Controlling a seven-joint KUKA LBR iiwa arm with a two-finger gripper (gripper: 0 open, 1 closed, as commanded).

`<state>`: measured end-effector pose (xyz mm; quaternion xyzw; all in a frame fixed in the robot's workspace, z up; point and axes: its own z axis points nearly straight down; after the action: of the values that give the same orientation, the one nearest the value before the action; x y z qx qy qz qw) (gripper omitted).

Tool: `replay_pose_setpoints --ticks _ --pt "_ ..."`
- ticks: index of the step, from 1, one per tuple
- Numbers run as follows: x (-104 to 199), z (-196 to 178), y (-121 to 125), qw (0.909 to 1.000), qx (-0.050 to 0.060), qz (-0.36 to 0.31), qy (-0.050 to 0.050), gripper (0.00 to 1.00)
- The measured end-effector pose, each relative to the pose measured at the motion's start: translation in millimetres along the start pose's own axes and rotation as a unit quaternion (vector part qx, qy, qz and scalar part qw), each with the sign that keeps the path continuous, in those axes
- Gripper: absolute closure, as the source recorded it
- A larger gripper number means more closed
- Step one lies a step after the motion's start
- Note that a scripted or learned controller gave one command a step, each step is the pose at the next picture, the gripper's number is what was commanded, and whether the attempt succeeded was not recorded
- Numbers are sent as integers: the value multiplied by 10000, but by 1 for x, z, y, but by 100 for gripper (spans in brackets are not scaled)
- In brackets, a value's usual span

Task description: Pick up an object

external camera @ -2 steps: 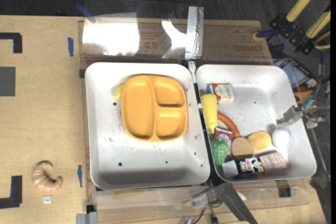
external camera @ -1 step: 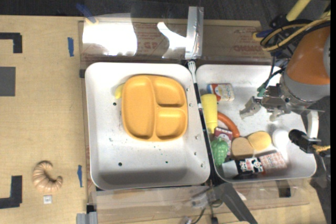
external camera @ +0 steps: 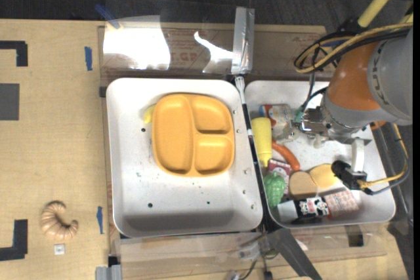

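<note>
Hanging low over the back of the right bin (external camera: pixel 379 188), the gripper (external camera: pixel 310 122) sits at the end of the grey wrist. The view does not show whether it is clenched or released, and nothing can be seen in its grasp. Judged from that, the pick is not yet done: no object is lifted, and everything lies in the bins.

Just beside the gripper, toward the shared wall, lies a clear crumpled packet (external camera: pixel 279 116). A yellow bottle (external camera: pixel 262 138) runs along that wall, with an orange carrot-like piece (external camera: pixel 286 155) next to it. Nearer the front are a green item (external camera: pixel 274 190), a tan bun (external camera: pixel 303 184), a yellow block (external camera: pixel 323 174) and a labelled bottle (external camera: pixel 321 205) on its side against the front rim.

These are packed close, some touching, so room for a descent looks tight, and the walls hem in both bottles. Bare floor shows at the bin's right. The left bin (external camera: pixel 131 193) holds an orange divided plate (external camera: pixel 193 134) with open floor around it.
</note>
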<state>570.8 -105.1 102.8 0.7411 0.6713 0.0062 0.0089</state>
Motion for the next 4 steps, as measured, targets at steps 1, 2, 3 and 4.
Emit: replay_pose_setpoints --ticks 1,2,3,4 --pt "7 5 -18 9997 -46 -244 7 0" --pt "7 13 -51 9811 56 -1932 20 0" --pt "2 15 1 9773 61 -2120 20 0" --pt "-58 16 23 9856 72 -1689 11 0"
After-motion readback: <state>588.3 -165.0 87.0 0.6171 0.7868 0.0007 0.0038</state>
